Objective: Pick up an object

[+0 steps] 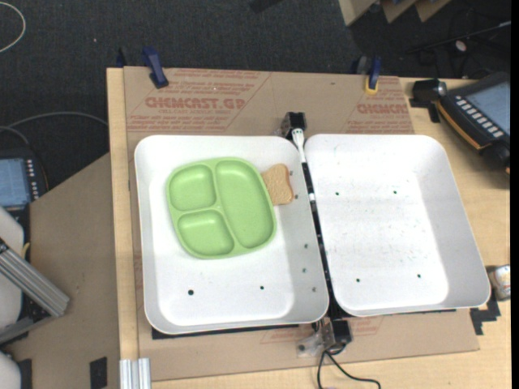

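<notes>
A green divided plate (pixel 220 207) with three compartments lies in the upper middle of the left white bin (pixel 219 302). A tan, bread-like slice (pixel 279 185) rests against the plate's right rim, close to the bin's right wall. The right white bin (pixel 389 225) sits beside it.
Both bins rest on a brown cardboard-covered bench (pixel 211 100), held by blue and yellow clamps at the back edge. A tablet-like device (pixel 478 116) lies at the far right. Cables and a small black fitting (pixel 293 123) sit between the bins.
</notes>
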`<state>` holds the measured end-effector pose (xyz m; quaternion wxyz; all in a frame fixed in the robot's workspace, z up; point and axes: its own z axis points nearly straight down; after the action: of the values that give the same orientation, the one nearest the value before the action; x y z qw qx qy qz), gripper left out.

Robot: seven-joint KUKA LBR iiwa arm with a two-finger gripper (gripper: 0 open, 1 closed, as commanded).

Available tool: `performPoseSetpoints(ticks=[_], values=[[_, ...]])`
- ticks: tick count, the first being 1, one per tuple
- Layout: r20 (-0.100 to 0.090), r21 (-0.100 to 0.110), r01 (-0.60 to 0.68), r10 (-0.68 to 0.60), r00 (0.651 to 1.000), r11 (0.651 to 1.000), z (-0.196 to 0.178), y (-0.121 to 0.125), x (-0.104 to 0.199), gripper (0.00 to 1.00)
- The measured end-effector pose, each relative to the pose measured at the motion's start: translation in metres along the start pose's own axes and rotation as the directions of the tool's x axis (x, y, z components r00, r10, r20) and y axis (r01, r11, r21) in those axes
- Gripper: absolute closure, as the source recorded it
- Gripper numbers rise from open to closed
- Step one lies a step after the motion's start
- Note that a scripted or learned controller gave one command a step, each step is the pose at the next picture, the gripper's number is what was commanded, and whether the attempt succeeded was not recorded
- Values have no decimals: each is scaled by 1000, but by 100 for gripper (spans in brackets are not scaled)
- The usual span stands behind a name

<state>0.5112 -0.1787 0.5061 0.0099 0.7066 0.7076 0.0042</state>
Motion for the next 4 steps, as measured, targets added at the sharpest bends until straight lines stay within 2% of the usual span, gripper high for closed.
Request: performPoseSetpoints(ticks=[1, 2, 3, 4], values=[[-13, 35, 2, -1, 1000, 999, 147, 0, 35, 100], [-11, 28, -3, 3, 1000, 1000, 200, -38, 45, 100], [0, 4, -4, 4, 1000, 1000, 92, -7, -3, 100], [-11, 28, -1, 2, 1000, 1000, 166, -37, 28, 100]])
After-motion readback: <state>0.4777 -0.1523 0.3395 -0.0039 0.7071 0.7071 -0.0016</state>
